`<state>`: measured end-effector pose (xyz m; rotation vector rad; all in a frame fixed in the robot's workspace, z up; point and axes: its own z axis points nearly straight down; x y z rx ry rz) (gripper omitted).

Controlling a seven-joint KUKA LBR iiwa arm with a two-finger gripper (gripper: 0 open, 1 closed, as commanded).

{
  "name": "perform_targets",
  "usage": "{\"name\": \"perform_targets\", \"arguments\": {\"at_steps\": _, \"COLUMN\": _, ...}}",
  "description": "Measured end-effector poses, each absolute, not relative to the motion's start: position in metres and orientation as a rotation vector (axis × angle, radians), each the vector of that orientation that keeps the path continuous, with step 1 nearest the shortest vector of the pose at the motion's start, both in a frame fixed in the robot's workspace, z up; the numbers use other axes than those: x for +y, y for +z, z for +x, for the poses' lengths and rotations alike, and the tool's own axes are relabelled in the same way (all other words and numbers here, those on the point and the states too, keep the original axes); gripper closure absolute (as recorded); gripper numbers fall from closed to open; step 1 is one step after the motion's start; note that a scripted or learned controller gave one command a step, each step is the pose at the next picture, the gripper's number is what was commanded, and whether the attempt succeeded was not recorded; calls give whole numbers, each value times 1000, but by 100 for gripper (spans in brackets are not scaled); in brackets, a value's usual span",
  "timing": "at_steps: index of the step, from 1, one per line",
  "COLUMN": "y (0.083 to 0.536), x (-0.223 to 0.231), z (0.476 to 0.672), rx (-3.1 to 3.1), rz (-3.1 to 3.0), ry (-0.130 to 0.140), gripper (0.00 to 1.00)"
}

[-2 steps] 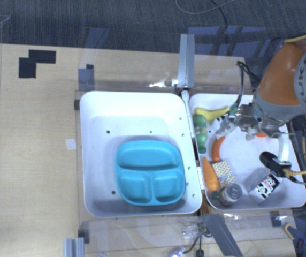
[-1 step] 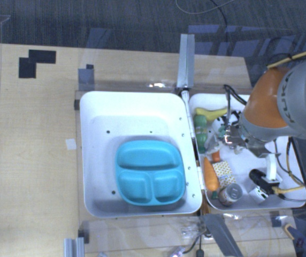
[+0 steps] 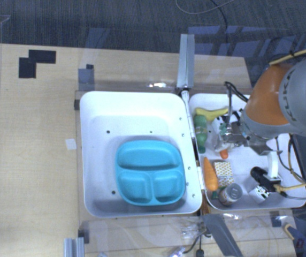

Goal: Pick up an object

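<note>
Orange and grey, the arm reaches in over the right bin point(image 3: 249, 207), and its hand point(image 3: 223, 135) hangs low over the far half of that bin. Whether the hand is spread or pressed together cannot be told from this slant, and nothing is seen pinched in it.

The things to pick all lie close around the hand. A yellow banana point(image 3: 212, 112) lies just beyond it, against the bin's far wall. A green bottle-like thing point(image 3: 200, 125) sits just to the hand's left, along the wall shared with the other bin. A small orange bit point(image 3: 224, 154) lies just on the near side of the hand, almost under it. Farther toward the near edge there is a dotted packet point(image 3: 223, 168), with a carrot point(image 3: 211, 175) touching or just beside its left side. Nearest the front corner a round can point(image 3: 230, 193) stands upright.

Well to the hand's left, the left bin point(image 3: 89, 143) holds a blue divided plate point(image 3: 150, 170), lying flat. Both bins rest on the pale wooden desk point(image 3: 30, 159).
</note>
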<state>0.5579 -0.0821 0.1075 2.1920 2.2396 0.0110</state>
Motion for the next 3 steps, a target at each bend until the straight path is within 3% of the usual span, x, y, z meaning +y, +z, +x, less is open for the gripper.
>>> {"name": "perform_targets", "arguments": {"at_steps": 1, "y": 208, "x": -11, "z": 578, "rx": 2234, "rz": 2204, "ry": 8, "gripper": 100}}
{"name": "perform_targets", "arguments": {"at_steps": 2, "y": 191, "x": 30, "z": 596, "rx": 2276, "rz": 2161, "ry": 4, "gripper": 100}}
{"name": "perform_targets", "arguments": {"at_steps": 3, "y": 186, "x": 49, "z": 645, "rx": 2195, "rz": 2242, "ry": 6, "gripper": 100}}
